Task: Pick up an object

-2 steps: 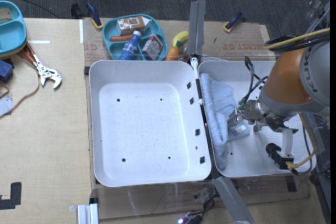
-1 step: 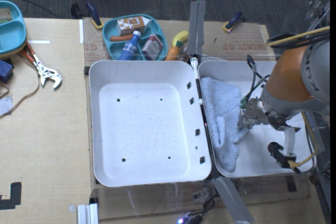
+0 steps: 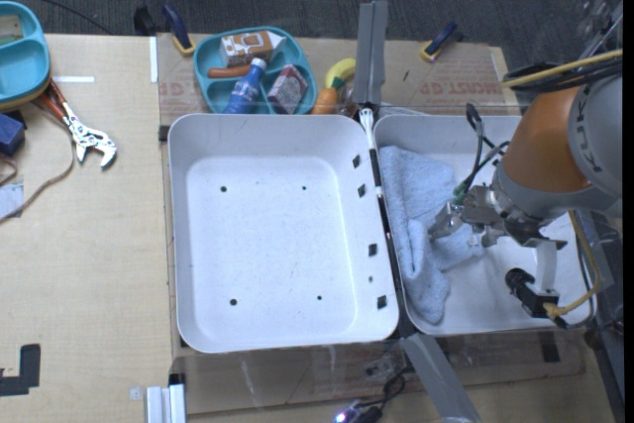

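Claw (image 3: 448, 225), its grip state hidden from view, sits low in the right bin (image 3: 495, 317) touching the crumpled towel (image 3: 408, 213).

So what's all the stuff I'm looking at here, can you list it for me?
White bins: two, side by side; left one, right one.
Towel: one, pale blue-grey, crumpled in the right bin.
Teal tray: one, behind the bins, holding small packets and a blue bottle.
Second teal tray: one, far left edge.
Wrench: one, silver, on the bench at left.
Clamps: two, blue and yellow, back edge.
Robot arm: one, grey with orange band, over the right bin.
Gripper: one, low against the towel.
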You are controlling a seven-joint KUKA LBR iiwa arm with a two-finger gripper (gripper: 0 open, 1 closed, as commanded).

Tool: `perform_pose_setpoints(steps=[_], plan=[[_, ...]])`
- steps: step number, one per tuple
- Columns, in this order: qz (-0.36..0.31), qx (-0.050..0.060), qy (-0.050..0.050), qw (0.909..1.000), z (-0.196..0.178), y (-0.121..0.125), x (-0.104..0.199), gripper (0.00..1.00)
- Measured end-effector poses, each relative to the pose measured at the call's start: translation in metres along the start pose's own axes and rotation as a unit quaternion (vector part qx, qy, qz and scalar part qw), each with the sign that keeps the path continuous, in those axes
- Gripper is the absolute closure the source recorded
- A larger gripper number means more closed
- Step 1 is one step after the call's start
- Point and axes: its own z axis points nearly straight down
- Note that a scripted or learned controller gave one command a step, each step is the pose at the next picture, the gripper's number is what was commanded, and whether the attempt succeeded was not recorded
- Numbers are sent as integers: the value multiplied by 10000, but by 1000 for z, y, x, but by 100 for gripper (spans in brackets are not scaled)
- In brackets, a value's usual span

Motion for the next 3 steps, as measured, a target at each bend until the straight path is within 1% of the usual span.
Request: perform_pose_setpoints(steps=[1,2,3], plan=[[-240,-16,-4,9997,-15,9,-63,0],[831,-10,-4,9965,-52,28,-75,0],[1900,3,3,9818,9,-32,-49,0]])
